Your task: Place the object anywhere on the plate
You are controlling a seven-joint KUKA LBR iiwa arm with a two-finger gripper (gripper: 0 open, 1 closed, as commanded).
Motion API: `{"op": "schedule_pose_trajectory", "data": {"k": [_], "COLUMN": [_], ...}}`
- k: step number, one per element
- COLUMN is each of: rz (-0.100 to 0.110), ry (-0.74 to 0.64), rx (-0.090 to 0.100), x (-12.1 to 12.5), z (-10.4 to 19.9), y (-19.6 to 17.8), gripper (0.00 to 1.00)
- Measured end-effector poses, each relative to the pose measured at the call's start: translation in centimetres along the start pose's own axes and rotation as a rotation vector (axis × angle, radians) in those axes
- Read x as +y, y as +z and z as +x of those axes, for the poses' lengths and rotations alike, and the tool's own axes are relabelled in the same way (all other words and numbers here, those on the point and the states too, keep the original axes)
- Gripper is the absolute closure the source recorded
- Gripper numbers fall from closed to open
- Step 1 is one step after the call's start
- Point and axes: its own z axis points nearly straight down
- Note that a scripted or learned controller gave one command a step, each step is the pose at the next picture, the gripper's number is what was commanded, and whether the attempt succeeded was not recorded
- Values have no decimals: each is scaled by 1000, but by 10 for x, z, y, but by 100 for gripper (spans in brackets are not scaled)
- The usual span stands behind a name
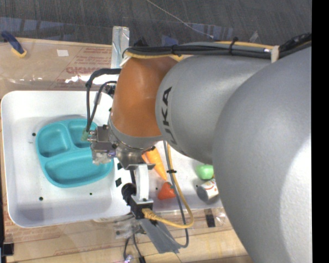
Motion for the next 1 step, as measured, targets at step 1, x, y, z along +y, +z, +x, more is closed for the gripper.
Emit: {"op": "schedule_pose_trajectory", "data": {"k": [1], "rz": [-2], "ry": [-32], "rx": [0], "x": [78], "z": [99], "y": [-43], "gripper": [100]}}
